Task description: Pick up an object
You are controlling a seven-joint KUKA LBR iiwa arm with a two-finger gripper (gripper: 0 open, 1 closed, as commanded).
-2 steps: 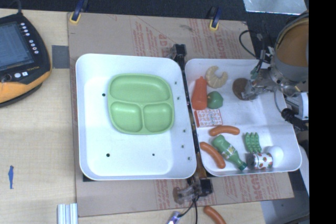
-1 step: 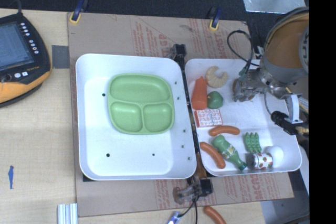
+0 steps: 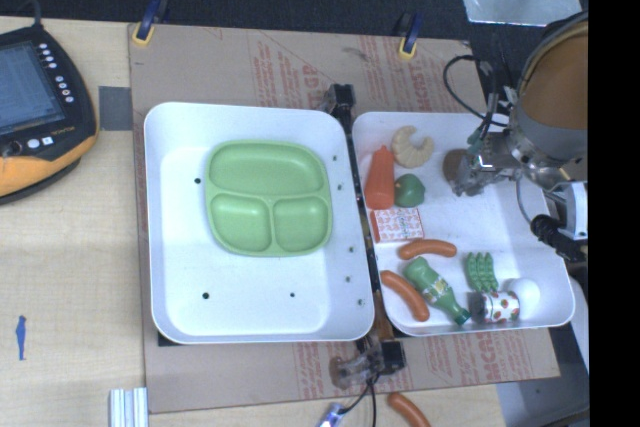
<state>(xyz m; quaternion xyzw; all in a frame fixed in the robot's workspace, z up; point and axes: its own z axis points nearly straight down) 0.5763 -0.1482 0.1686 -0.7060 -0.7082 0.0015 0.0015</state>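
Note:
The right bin (image 3: 545,260) holds several toy foods: an orange carrot (image 3: 379,178), a green pepper (image 3: 408,189), a beige biscuit (image 3: 411,146), two sausages (image 3: 427,249) (image 3: 404,295), a green bottle (image 3: 436,283), a green ridged piece (image 3: 481,270), a small can (image 3: 497,306) and a red-and-white card (image 3: 393,225). My gripper (image 3: 464,172) hangs over the bin's upper right part, right of the biscuit and the pepper. Nothing shows between its fingers.
The left bin (image 3: 170,245) carries a green divided plate (image 3: 268,195). A teach pendant (image 3: 40,110) lies at the far left. Another sausage (image 3: 405,406) lies outside the bins at the front. Clamps (image 3: 150,19) (image 3: 408,33) hold the cardboard sheet.

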